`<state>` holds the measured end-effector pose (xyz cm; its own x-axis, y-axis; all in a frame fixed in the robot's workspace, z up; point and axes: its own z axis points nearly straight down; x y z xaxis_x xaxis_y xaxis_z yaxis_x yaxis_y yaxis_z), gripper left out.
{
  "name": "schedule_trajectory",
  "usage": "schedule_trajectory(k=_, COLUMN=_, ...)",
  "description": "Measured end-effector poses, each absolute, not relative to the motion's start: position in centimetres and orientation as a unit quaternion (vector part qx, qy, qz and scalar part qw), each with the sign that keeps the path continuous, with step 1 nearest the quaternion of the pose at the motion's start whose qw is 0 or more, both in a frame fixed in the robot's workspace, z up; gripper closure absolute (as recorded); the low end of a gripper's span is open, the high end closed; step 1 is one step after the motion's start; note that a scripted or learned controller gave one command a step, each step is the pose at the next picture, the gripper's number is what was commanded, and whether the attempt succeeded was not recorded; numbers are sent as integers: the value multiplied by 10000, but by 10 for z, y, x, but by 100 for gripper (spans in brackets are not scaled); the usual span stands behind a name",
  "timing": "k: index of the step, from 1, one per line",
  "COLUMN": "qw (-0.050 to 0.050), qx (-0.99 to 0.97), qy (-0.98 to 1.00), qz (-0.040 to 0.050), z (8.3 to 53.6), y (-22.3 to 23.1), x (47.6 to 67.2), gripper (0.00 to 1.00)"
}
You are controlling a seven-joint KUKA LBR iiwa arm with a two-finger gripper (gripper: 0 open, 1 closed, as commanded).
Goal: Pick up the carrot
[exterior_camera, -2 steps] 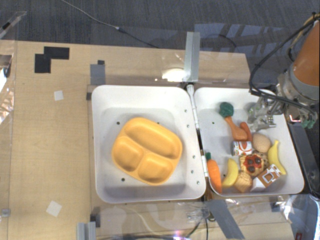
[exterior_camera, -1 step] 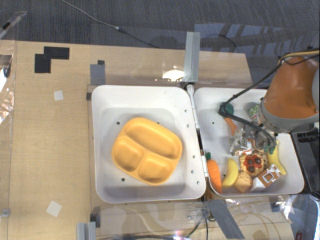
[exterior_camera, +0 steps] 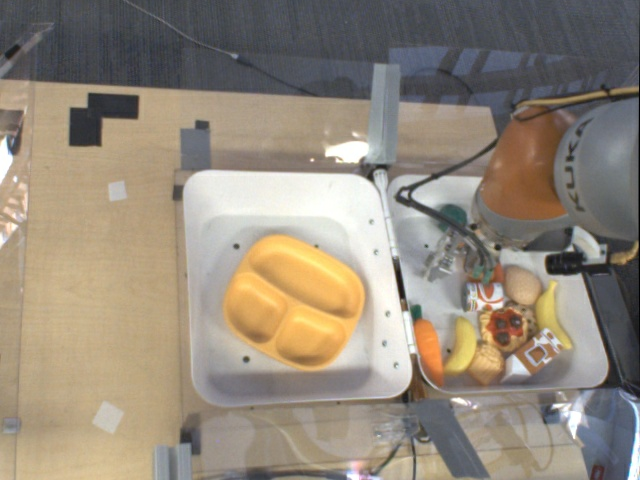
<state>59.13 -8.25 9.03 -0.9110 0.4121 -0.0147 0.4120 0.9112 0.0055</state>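
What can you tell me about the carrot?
The carrot is bright orange with a small green top. It looks like smooth plastic toy food. It lies flat in the right bin, in the near left corner, along the bin's left wall, green end pointing away from the camera. A banana lies close beside it on the right. The gripper is above it in the picture, apart from it.

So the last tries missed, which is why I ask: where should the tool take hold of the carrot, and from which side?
Grip the carrot across its thicker orange middle, coming straight down from above. It lies flat, lengthwise against the right bin's left wall, with a banana close on its other side, so the gaps are probably tight.
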Motion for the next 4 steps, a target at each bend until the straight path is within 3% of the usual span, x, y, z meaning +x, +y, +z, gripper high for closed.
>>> schedule_trajectory(k=1, qw=93, qx=1878, qy=9822, qz=6, z=191, y=-80, x=511, gripper=100)
schedule_trajectory(k=2, qw=11, qx=3871, qy=9221, qz=5, z=97, y=-86, x=526, gripper=100)
schedule_trajectory(k=3, qw=37, qx=5019, qy=8649, qz=35, z=187, y=1, x=516, gripper=100)
schedule_trajectory(k=4, qw=69, qx=3869, qy=9221, qz=13, z=277, y=-91, x=490, gripper=100)
